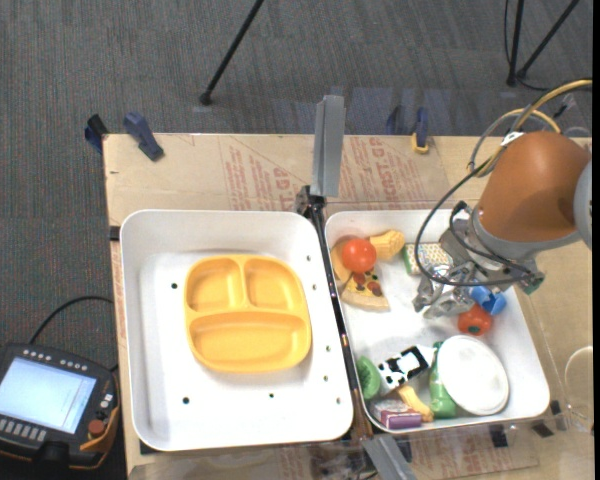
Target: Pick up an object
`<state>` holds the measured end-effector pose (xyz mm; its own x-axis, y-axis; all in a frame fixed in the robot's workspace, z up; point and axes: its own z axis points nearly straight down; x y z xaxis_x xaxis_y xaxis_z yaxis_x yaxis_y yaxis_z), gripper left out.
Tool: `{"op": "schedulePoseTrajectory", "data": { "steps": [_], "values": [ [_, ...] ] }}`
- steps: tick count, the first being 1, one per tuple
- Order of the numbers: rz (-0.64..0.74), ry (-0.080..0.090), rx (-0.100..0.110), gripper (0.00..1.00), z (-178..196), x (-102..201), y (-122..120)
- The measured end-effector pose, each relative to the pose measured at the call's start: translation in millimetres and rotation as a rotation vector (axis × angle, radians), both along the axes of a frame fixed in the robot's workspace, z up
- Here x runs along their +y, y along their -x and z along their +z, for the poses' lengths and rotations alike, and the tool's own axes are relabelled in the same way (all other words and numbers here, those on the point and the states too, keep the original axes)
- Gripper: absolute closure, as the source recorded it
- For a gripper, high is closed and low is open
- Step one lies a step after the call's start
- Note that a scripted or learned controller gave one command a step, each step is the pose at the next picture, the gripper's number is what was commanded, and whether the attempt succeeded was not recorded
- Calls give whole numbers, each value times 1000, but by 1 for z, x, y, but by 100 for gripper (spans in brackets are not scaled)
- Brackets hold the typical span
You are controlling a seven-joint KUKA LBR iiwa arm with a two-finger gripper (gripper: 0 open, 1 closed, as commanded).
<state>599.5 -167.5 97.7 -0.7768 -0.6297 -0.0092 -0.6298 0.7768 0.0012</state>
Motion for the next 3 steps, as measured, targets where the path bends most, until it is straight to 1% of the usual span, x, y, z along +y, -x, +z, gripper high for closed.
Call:
{"op": "schedulePoseTrajectory", "data": {
  "steps": [1,2,3],
  "values": [
    [-390,3,6,100,-10,-39,-45],
    [-390,3,7,0,-10,-39,-45],
    [-227,4,1,0,-8,-41,-47]
  ]
}}
